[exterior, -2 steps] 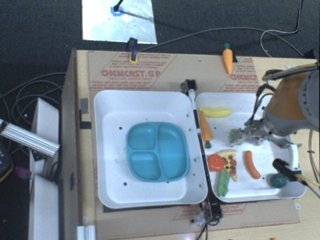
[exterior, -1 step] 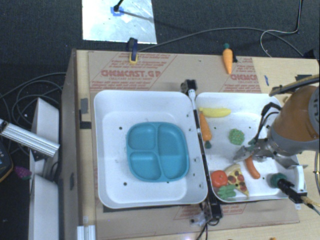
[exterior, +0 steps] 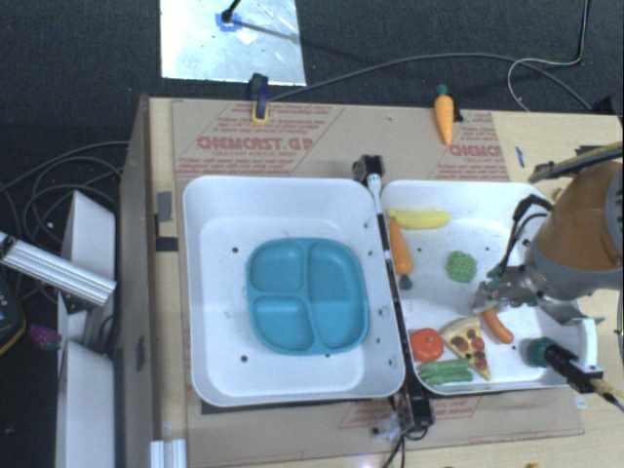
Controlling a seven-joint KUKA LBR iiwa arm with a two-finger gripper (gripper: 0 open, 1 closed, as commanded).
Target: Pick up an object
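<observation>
The right bin (exterior: 487, 208) holds several toy foods: a yellow banana (exterior: 419, 219), an orange carrot (exterior: 400, 250), a green broccoli (exterior: 461, 265), a red tomato (exterior: 426, 344), a pizza slice (exterior: 469, 340), green beans (exterior: 445, 370) and an orange-red sausage (exterior: 498, 328). My gripper (exterior: 490, 297) hangs low in the right part of this bin, just above the sausage's upper end and to the right of the broccoli. The grey and orange arm (exterior: 583, 242) covers the bin's right side.
The left bin (exterior: 210, 261) holds a blue divided plate (exterior: 307, 295). A second carrot (exterior: 445, 115) lies on the cardboard behind the right bin. A black clamp (exterior: 370, 171) sits where the bins meet at the back. Cables run along the left.
</observation>
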